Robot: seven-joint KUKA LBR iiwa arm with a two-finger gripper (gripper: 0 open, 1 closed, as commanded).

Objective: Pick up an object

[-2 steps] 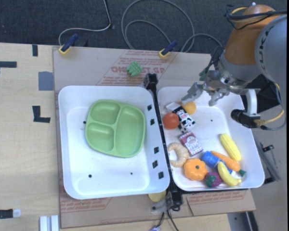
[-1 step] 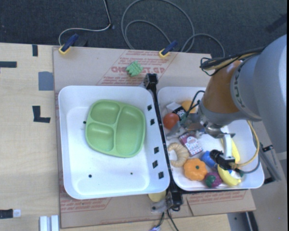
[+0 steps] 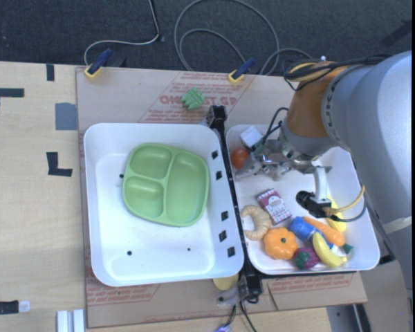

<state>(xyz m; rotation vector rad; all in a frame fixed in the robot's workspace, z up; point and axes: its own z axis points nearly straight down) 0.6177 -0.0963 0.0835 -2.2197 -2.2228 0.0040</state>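
My gripper is low in the upper left part of the right bin, reaching in from the right under the arm's orange band. Just to its left lies a small red round object, and a white block sits just above it. Below the gripper lie a red and white box, a beige ring and an orange pumpkin. A banana, a blue object, a carrot and a dark red piece are crowded in the lower right corner.
The left bin holds a green divided plate. A small green object lies on the bench behind the bins. A black divider runs between the bins. A black part with a yellow cable hangs beside the arm.
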